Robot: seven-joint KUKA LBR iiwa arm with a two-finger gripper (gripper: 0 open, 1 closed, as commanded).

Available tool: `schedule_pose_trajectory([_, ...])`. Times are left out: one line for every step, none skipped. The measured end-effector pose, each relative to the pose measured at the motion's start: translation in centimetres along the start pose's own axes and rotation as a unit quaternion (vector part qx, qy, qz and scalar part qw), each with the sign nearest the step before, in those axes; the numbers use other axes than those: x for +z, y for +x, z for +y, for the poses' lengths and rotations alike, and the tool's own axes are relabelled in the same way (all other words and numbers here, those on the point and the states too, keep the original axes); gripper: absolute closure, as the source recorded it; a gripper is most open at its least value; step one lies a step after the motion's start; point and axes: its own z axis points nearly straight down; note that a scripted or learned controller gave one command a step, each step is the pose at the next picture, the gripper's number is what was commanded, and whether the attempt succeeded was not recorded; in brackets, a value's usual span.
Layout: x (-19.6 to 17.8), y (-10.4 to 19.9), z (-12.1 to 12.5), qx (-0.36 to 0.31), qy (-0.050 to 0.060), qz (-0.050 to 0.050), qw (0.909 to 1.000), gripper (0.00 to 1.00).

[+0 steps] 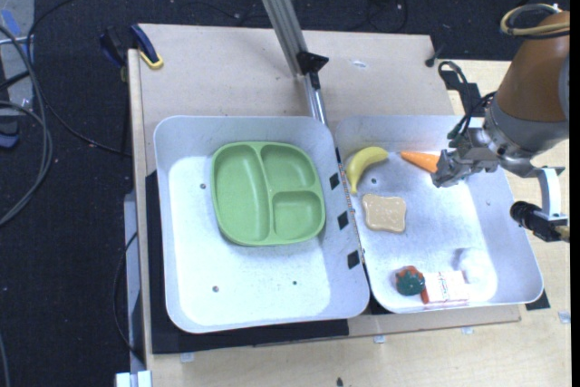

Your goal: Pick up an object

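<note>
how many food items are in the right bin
3: a banana at the bin's upper left, a carrot just right of it beside the gripper, and a bread slice below the banana. The arm may hide more.

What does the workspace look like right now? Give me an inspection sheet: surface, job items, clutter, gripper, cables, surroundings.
Surface: bench bearing left bin and right bin, side by side.
Job's things: right bin holds banana, carrot, toast slice, red-and-green toy, small red-and-white box.
Clutter: green divided plate in left bin.
Gripper: gripper low over right bin, beside the carrot's thick end; grasp cannot be told.
Cables: black cables on the floor, left and behind.
Surroundings: dark floor; metal pole slanting over the bench.
</note>
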Motion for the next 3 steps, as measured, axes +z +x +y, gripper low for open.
schedule_pose_trajectory([-6.1, 0.4, -0.5, 0.0, -0.001, 0.0, 1.0, 1.0])
schedule_pose_trajectory([-9.6, 0.4, -0.3, 0.0, 0.0, 0.0, 1.0, 1.0])
schedule_pose_trajectory([-7.6, 5.4, -1.6, -0.002, 0.004, 0.001, 1.0, 1.0])
